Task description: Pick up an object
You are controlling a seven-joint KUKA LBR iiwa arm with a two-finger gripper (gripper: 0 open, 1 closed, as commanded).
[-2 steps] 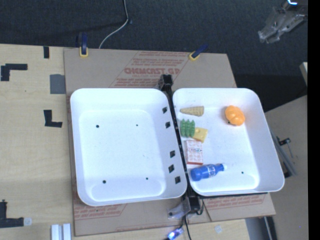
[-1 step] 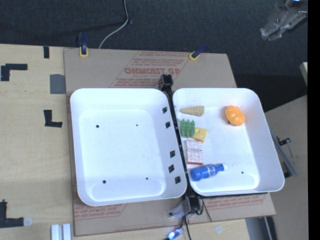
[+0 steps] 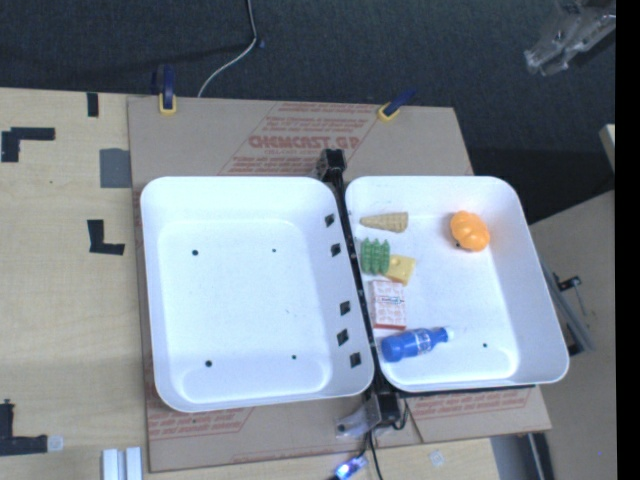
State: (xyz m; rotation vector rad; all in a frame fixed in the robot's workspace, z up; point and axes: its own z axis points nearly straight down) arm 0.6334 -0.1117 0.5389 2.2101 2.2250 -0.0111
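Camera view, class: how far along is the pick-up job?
Done: nothing lifted; the orange ball, blue bottle and red-and-white packet lie in the right bin. In hand: nothing; the hand hangs beyond the bins. Left: descend, grasp, lift.

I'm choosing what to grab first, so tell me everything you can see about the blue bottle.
The blue bottle is small and looks like plastic, with a blue body and a pale cap end pointing right and slightly up. It lies on its side near the front edge of the right bin, close to the left wall. A red and white packet lies just behind it, very close or touching. Nothing grips it.
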